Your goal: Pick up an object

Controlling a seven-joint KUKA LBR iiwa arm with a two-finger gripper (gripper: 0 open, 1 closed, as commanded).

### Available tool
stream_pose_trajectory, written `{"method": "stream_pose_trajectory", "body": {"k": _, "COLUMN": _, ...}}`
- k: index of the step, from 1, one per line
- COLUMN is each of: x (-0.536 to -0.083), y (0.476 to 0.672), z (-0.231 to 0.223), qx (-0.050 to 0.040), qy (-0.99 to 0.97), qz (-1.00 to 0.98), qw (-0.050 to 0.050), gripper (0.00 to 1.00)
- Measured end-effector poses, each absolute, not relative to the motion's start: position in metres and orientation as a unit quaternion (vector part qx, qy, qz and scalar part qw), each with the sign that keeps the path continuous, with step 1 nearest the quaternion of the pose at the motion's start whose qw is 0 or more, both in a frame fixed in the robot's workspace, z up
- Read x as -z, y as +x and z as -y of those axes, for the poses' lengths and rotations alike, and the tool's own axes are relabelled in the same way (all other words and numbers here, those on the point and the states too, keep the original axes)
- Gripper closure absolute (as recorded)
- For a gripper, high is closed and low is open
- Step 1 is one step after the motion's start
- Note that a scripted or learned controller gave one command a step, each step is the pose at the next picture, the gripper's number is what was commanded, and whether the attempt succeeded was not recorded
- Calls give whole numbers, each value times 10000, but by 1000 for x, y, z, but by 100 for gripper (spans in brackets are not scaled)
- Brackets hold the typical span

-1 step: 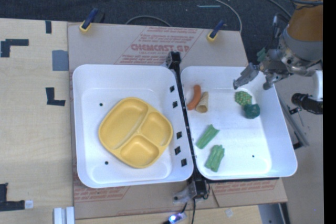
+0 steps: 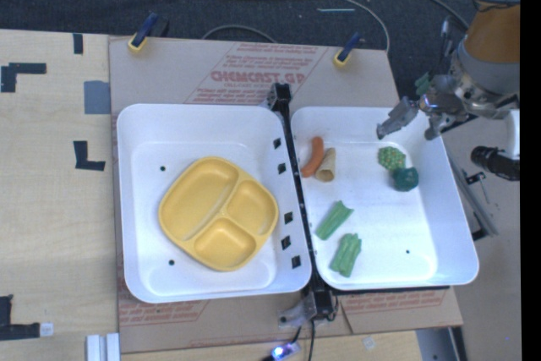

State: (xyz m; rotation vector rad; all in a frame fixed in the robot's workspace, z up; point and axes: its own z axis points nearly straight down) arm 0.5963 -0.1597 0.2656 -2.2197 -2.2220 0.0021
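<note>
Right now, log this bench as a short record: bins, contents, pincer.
left bin: shallow white plastic bin holding a yellow three-compartment plastic tray
right bin: shallow white plastic bin
right bin contents: orange toy carrot, tan toy cone, two green toy vegetable sticks, light green toy broccoli, dark teal round toy
pincer: open, above the right bin's far corner, holding nothing

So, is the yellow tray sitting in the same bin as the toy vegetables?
No: the yellow tray lies in the left bin, while the toy vegetables lie in the right bin.
</note>
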Motion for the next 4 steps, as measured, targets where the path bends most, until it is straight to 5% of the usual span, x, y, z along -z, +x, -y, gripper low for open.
{"method": "stream_pose_trajectory", "body": {"k": 3, "x": -114, "y": 594, "z": 165, "qx": -19, "qy": -7064, "qz": 7078, "qw": 17, "gripper": 0}}
{"method": "stream_pose_trajectory", "body": {"k": 4, "x": -127, "y": 595, "z": 164, "qx": -13, "qy": -7063, "qz": 7079, "qw": 8, "gripper": 100}}
